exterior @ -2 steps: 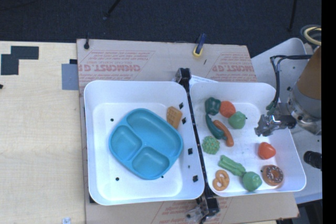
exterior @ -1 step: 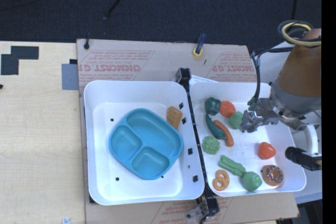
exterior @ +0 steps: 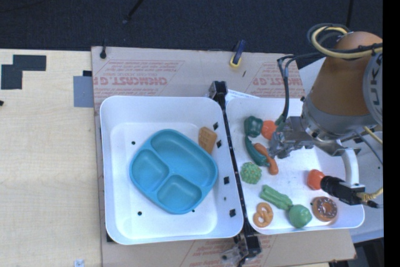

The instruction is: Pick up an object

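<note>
Pretzel lies below end effector.

The blue divided plastic plate lies in the left white bin; the small toy foods lie in the right white bin, at 3 o'clock.

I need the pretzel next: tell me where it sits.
The pretzel lies in the right bin's front-left corner, just below the green pickle-shaped toy and left of the green ball.
</note>
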